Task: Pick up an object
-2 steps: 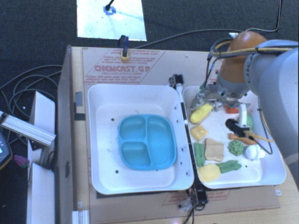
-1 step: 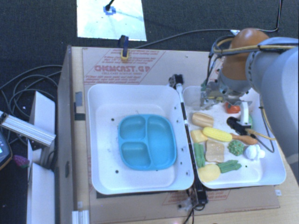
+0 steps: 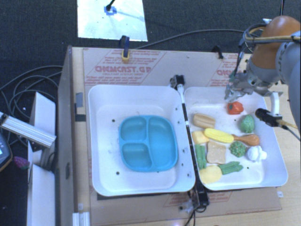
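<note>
The right bin [image 3: 277,166] holds several toy foods: a red tomato [image 3: 235,108], a bread roll [image 3: 203,121], a yellow corn cob [image 3: 218,135], a green leafy piece [image 3: 247,124], a drumstick [image 3: 247,139], a toast slice [image 3: 217,152], broccoli [image 3: 238,149], a white piece [image 3: 254,153], a green pod [image 3: 230,167] and yellow pieces [image 3: 210,174]. My gripper [image 3: 233,94] hangs at the bin's far edge, just above and left of the tomato. Nothing shows between its fingertips.
The left bin [image 3: 101,126] holds a blue sectioned plate [image 3: 147,142]. A clamp [image 3: 178,82] sits where the two bins meet at the back. Cables and a metal rail [image 3: 27,130] lie off the bench to the left. A black part [image 3: 265,117] juts over the right bin.
</note>
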`<action>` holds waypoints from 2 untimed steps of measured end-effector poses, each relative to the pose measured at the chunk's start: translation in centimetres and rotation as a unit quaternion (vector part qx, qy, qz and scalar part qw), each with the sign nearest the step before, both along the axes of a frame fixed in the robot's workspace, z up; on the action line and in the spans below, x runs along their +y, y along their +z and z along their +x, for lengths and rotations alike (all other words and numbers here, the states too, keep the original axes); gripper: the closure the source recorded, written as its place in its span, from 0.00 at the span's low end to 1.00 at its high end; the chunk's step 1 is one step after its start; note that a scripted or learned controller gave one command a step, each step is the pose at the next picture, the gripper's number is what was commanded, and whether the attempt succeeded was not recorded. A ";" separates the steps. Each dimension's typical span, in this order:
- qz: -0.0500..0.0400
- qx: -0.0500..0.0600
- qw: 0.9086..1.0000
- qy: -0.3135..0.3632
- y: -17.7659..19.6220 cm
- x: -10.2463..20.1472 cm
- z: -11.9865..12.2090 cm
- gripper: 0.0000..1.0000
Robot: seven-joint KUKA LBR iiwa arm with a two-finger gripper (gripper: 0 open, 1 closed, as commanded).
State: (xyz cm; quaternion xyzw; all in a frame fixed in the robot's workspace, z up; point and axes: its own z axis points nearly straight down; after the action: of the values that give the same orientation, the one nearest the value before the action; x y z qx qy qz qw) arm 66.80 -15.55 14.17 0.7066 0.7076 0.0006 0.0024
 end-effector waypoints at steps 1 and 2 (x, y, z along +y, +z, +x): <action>0.001 0.001 1.000 0.001 -0.1 0.1 0.0 0.00; 0.000 0.001 1.000 0.000 -5.7 -3.9 0.1 0.00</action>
State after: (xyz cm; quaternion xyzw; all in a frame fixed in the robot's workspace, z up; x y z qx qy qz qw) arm 66.86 -19.43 8.46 0.7066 0.7076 0.0000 0.0011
